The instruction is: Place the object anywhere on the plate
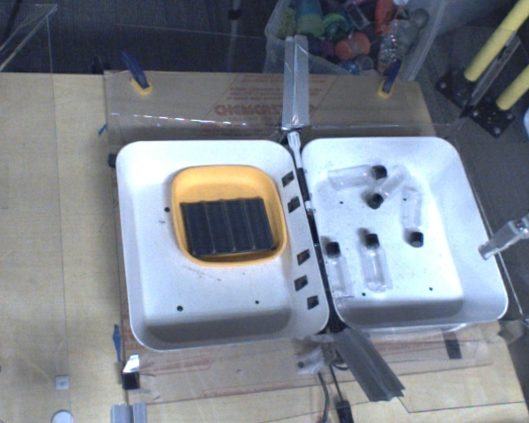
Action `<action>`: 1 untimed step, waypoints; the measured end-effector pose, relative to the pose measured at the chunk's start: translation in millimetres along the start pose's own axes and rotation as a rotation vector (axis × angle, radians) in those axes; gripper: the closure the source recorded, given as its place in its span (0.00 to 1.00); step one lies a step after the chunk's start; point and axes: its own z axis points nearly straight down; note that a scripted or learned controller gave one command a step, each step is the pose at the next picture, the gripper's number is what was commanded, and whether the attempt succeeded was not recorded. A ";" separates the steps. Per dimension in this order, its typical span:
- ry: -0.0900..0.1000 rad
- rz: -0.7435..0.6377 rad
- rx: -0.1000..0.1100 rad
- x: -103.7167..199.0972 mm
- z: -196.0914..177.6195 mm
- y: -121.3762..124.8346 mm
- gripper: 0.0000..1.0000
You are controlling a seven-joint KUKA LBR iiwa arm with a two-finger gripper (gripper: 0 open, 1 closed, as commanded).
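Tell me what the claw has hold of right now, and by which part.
Nothing, as far as the view shows. The claw sits at the right bin's outer edge, apart from the clear vials lying inside; none is between its fingers.

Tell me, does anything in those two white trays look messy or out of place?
Somewhat. The clear vials with black caps lie scattered in the right bin, pointing every way, some on their sides. The yellow plate in the left bin sits neatly, a dark ribbed slab on it.

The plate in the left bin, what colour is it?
Yellow-orange plate, dark ridged centre; camera view.
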 end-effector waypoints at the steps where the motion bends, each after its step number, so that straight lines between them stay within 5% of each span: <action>1: 0.006 -0.185 0.003 1.4 21.7 0.3 0.00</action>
